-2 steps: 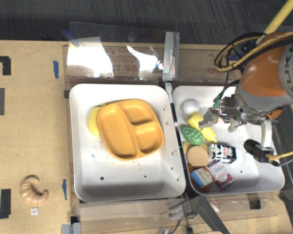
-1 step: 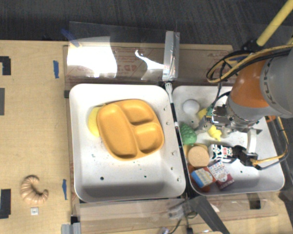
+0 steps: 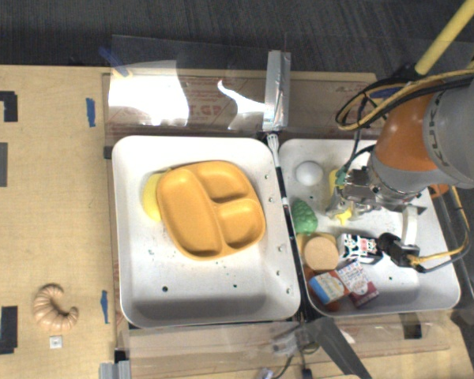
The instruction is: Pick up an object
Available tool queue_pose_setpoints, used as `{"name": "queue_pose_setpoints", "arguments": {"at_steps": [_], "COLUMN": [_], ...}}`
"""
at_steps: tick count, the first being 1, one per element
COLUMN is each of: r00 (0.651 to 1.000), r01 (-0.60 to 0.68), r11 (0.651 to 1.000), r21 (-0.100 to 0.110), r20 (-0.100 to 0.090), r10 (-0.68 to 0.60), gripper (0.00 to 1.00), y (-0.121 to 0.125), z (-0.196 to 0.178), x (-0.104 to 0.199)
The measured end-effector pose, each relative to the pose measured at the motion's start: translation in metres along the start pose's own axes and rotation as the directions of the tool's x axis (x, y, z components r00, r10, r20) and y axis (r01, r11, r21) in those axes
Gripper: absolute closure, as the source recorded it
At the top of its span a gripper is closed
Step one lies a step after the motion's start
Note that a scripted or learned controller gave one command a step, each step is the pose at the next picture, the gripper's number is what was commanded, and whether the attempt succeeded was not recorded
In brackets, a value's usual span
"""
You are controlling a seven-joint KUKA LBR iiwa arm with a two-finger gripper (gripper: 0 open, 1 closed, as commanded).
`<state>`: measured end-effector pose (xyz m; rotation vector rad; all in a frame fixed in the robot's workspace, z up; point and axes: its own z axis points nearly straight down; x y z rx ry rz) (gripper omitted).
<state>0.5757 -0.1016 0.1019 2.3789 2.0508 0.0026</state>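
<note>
My gripper (image 3: 362, 199) hangs low over the middle of the right bin (image 3: 446, 279), beneath the orange-banded wrist. Just left of it lies a small yellow object (image 3: 337, 209), partly hidden by the gripper. Around it in the same bin are a white ball (image 3: 308, 172), a green object (image 3: 304, 216), a tan round piece (image 3: 321, 252), a black-and-white patterned item (image 3: 358, 246), a blue and red box (image 3: 327, 287) and a dark red box (image 3: 359, 283). Whether anything is held is hidden from view.
The left bin (image 3: 134, 275) holds an orange divided tray (image 3: 210, 207) lying over a yellow item (image 3: 150, 196). A tan curled object (image 3: 55, 306) lies on the bench at the far left. Cables (image 3: 434, 260) trail across the right bin's right side.
</note>
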Motion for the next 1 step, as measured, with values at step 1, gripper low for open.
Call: {"name": "queue_pose_setpoints", "arguments": {"at_steps": [1], "r00": [0.996], "r01": [-0.085], "r11": [0.996], "r21": [-0.004], "r20": [-0.002], "r10": [0.085], "gripper": [1.0], "y": [0.0124], "z": [-0.0856], "x": [0.0644]}}
